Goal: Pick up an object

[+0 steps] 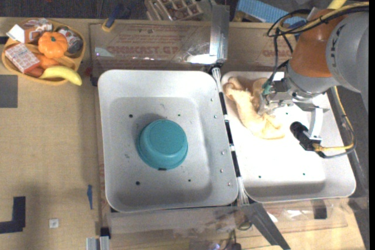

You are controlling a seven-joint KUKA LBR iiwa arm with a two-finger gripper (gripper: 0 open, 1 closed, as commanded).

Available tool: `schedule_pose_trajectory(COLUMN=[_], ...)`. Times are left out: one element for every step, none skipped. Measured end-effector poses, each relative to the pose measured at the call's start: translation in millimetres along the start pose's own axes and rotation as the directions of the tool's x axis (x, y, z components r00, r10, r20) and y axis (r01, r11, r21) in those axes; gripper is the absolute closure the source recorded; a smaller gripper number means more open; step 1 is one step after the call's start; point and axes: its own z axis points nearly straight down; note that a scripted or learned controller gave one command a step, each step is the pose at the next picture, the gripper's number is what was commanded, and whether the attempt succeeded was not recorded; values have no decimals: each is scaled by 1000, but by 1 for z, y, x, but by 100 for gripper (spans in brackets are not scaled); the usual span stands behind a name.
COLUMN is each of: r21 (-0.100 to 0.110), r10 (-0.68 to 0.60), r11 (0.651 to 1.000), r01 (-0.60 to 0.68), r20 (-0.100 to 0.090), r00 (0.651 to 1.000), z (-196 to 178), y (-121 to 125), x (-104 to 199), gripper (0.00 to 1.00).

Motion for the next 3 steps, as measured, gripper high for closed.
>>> schedule_pose_trajectory(r21=[1,-9,-13], r10=[0,-76,-76], r11=[1000,997,997], r01=[0,76,76], r20=[1,6,3], r00=[1000,997,997], z=[0,12,3], y=[0,-12,-9], x=[0,8,10], gripper=[0,0,100])
